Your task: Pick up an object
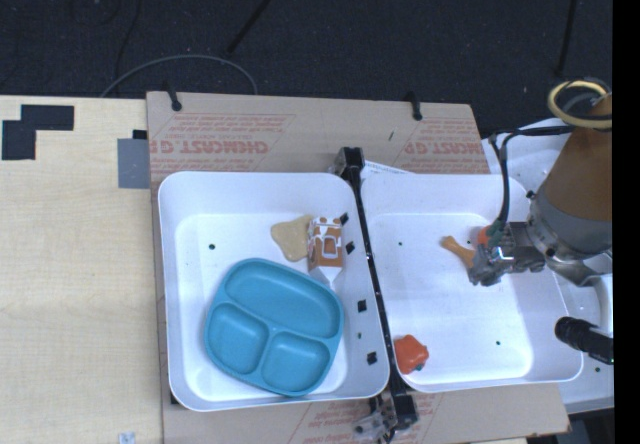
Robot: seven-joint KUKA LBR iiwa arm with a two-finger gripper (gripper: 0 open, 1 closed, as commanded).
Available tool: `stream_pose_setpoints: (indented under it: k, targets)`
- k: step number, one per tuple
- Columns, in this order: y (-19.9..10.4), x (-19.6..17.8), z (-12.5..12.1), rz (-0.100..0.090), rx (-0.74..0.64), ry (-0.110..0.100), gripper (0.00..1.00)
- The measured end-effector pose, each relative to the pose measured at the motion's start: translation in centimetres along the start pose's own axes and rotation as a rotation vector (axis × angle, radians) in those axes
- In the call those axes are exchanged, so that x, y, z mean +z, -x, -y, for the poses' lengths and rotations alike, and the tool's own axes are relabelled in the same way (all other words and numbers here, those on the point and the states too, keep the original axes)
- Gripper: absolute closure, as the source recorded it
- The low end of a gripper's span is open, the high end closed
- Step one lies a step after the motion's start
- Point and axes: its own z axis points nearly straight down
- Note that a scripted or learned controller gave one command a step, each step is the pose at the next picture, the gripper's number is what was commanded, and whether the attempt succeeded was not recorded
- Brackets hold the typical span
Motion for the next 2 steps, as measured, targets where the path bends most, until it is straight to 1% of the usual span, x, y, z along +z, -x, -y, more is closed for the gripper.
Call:
stream_pose_setpoints:
  k: [1,2]
  targets:
    - [-5.0,1.1,-1.5,-0.001,-0.001,-0.003,1.00]
    - [-9.6,1.1,-1.7,-0.001,-0.003,-0.002,1.00]
